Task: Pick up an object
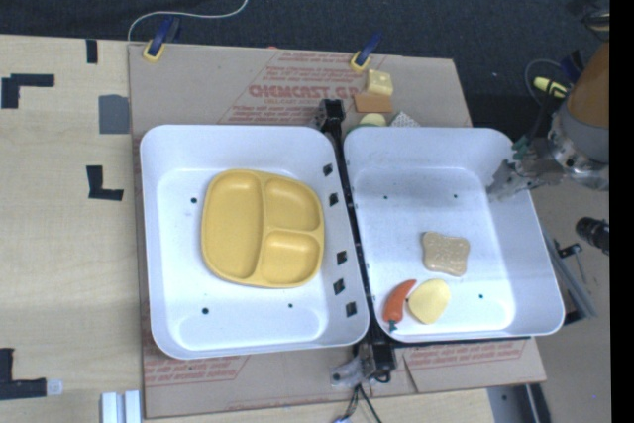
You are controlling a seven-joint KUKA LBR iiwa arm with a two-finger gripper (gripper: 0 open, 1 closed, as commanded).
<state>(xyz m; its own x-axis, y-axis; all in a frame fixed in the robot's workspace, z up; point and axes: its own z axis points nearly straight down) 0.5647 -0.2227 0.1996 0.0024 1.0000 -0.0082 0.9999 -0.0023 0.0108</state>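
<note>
You've got the claw (507, 175) at the right edge of the frame, over the right bin's (451, 150) upper-right rim — can't tell if it's released or clenched, and nothing shows in it. Objects sit lower right, inside that bin: tan bread slice (445, 253), w/ a yellow piece (429, 301) below it touching a red-orange pepper (399, 299). Left bin (168, 243) holds a yellow divided plate (263, 227) — center frame.

Grey arm (584, 129) coming in from the right side, orange band near the wrist, gripper (507, 175) pointing left and down, sitting low at the right edge, small metal tip showing
</note>
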